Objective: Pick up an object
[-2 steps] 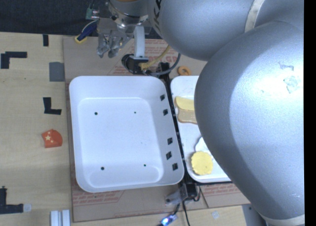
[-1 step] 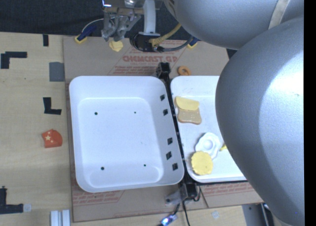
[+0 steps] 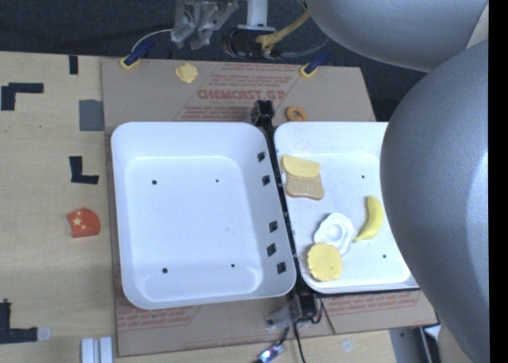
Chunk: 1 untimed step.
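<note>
White right bin (image 3: pixel 373 135), banana (image 3: pixel 370 219), fried egg (image 3: pixel 333 231), toast (image 3: pixel 304 185), cheese (image 3: pixel 301 167)

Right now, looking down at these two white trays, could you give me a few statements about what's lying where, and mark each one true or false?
1. The banana lies in the right tray. True.
2. The fried egg lies in the left tray. False: it is in the right tray, beside the banana.
3. A red piece lies on the bench, left of both trays. True.
4. The toast lies outside the trays. False: it is in the right tray.
5. A small yellow lump lies on the cardboard beyond the left tray. True.
</note>
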{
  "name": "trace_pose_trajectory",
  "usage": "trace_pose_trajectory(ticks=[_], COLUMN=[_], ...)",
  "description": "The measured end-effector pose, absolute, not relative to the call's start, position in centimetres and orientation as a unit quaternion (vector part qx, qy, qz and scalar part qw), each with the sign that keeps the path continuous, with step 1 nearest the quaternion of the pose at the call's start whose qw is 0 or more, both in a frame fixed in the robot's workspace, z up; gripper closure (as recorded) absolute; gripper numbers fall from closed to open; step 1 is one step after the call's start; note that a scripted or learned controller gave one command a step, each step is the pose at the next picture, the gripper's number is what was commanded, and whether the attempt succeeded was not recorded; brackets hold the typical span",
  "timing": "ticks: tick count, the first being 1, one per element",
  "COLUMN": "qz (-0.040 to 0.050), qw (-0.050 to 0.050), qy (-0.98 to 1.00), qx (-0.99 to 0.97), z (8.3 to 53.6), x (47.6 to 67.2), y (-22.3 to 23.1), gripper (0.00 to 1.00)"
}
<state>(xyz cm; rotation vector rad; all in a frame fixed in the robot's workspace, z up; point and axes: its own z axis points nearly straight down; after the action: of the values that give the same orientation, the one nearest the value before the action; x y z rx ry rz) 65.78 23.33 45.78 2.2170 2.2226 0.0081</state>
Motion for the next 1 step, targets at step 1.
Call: trace_pose_trajectory(ticks=[1], qz=[0.0033], qw=[0.001], qy=[0.709], qx=[0.705], z=[51.85], x=[59.93], y=[23.41], gripper=[1.00])
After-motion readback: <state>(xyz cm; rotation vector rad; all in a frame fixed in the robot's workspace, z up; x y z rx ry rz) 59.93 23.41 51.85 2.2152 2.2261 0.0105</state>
